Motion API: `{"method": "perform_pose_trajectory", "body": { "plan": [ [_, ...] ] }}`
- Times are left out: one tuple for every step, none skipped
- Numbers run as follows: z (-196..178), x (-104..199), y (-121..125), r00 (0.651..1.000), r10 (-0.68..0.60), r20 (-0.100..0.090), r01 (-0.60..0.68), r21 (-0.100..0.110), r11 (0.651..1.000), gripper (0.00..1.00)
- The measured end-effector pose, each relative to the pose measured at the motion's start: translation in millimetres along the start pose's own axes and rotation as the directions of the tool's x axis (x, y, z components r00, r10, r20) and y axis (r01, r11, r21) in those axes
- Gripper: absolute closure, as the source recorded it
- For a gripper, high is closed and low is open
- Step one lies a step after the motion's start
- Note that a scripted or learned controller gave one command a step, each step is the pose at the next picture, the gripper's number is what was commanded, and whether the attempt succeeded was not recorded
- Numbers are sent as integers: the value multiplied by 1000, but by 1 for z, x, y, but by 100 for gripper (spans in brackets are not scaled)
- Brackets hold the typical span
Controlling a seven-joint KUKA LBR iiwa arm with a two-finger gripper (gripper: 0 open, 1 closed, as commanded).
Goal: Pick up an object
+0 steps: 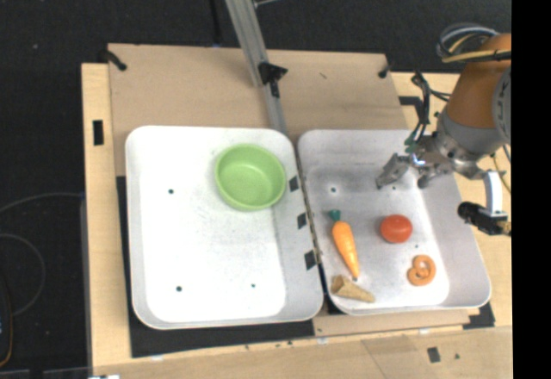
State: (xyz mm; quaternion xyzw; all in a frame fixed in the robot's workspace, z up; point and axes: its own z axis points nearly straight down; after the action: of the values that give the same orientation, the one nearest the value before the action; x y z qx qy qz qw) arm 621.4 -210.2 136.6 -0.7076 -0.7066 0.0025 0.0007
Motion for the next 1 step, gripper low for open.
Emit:
{"method": "perform_pose_trajectory", "body": {
  "plan": [
    [-15, -1, 3, 1000, 0, 1, 0, -10, 1000, 100]
  ]
}}
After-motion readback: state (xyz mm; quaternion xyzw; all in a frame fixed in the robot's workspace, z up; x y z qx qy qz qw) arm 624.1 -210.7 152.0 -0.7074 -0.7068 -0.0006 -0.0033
